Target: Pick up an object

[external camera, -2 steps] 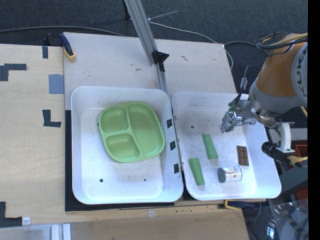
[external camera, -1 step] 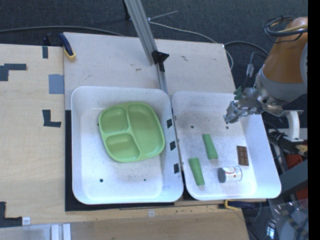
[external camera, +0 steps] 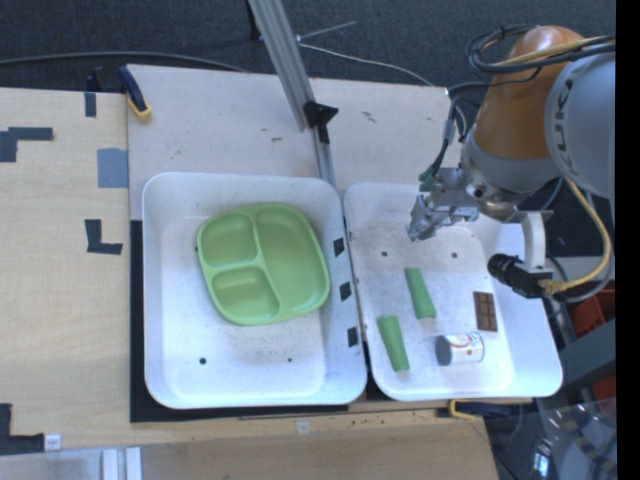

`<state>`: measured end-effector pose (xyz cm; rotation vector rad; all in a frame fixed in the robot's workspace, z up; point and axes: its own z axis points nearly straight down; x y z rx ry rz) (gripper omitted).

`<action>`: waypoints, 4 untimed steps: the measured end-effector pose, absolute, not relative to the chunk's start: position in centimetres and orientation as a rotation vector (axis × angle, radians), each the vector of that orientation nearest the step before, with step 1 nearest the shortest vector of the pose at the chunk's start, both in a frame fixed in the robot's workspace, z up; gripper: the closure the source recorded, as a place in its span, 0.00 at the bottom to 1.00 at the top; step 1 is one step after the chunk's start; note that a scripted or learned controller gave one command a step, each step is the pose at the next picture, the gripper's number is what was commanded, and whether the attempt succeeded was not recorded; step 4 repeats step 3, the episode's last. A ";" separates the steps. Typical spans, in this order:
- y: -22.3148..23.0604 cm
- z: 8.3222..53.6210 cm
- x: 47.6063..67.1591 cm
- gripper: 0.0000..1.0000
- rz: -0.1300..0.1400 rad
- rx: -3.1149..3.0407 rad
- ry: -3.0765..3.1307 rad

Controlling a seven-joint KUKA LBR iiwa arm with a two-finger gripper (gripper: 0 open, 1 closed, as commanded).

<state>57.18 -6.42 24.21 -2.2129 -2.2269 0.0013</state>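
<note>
The right bin [external camera: 530, 368] holds two green sticks, one [external camera: 419, 293] near its middle and another [external camera: 393, 343] nearer the front left. A small brown bar [external camera: 485, 311] lies to the right, and a short white can with red print [external camera: 458, 348] lies on its side in front of it. My gripper [external camera: 424, 223] hangs over the back part of this bin, above and behind the upper green stick, with nothing seen between its fingers. The grey arm with its orange band [external camera: 530, 58] comes in from the upper right.
The left bin [external camera: 160, 298] holds a green divided plate [external camera: 264, 263]. A slanted metal post [external camera: 285, 48] rises behind the bins, ending at a black clamp [external camera: 320, 114]. Black cables loop beside the arm at the right.
</note>
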 end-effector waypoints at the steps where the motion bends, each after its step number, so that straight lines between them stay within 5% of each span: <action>1: -0.9 22.9 59.1 1.00 0.002 -2.213 -2.228; 3: 9.8 24.1 63.1 1.00 -0.002 -2.213 -2.228; 4: 9.8 24.1 63.1 1.00 -0.002 -2.213 -2.228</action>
